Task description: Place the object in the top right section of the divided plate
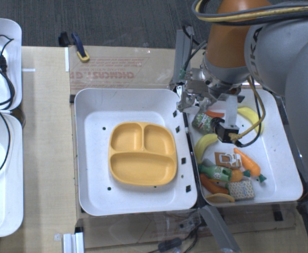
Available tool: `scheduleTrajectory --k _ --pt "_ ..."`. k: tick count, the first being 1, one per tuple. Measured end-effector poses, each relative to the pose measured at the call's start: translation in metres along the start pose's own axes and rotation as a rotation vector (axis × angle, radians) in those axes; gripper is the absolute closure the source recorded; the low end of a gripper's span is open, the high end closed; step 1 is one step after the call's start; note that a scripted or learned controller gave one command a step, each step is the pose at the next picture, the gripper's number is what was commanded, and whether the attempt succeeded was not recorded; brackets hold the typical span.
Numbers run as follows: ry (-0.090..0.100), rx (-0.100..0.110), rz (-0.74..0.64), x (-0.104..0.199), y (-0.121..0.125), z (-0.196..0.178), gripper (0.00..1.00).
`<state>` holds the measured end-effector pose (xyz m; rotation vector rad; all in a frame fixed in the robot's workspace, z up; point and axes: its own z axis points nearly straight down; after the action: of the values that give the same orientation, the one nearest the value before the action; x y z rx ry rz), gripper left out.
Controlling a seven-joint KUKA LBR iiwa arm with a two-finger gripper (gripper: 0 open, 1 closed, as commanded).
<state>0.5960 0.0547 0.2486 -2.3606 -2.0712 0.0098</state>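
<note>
Desk (43, 141), light wood, carrying two shallow white bins side by side. Left bin (85, 157): holds one yellow divided plate (142, 154), lying flat near the bin's middle, slightly toward its right wall; three sections, two small ones along the far side and one long one along the near side; all three sections bare. Right bin (288, 162): holds a loose heap of toy food. Items there: a yellow banana (205, 144) near the bin's left wall; a second yellow banana (250, 117) toward the far right part; an orange carrot with green top (249, 164) right of centre; a small carton with an orange and white label (227, 159) between banana and carrot; a green bottle-like piece (217, 173) lying just beside the carton; a further orange piece (213, 185) and a speckled block (242, 191) at the near edge of the bin. Arm (280, 46): grey with orange band, entering from the right and standing over the far left corner of the right bin. Gripper (207, 121): low over that corner, just beside the wall shared by the two bins; a small green and dark object (202, 122) sits at its tip, with an orange sliver beside it. Fingers: whether they are parted or closed, and whether they grip the green object, cannot be told from this angle. Far desk edge: a strip of clear printed tape (109, 70) and a small blue and yellow clamp (79, 47).
</note>
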Motion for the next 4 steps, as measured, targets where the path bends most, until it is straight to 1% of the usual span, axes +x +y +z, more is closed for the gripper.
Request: scheduleTrajectory --k 1,2,3,4 --pt "0.001 0.0 -0.091 0.054 -0.052 0.032 1.0" --pt "0.001 -0.001 -0.09 0.054 -0.052 0.031 0.0" --pt "0.001 -0.004 -0.236 0.008 -0.003 -0.09 0.0" --pt "0.0 -0.006 -0.369 -0.026 0.059 -0.193 0.0"
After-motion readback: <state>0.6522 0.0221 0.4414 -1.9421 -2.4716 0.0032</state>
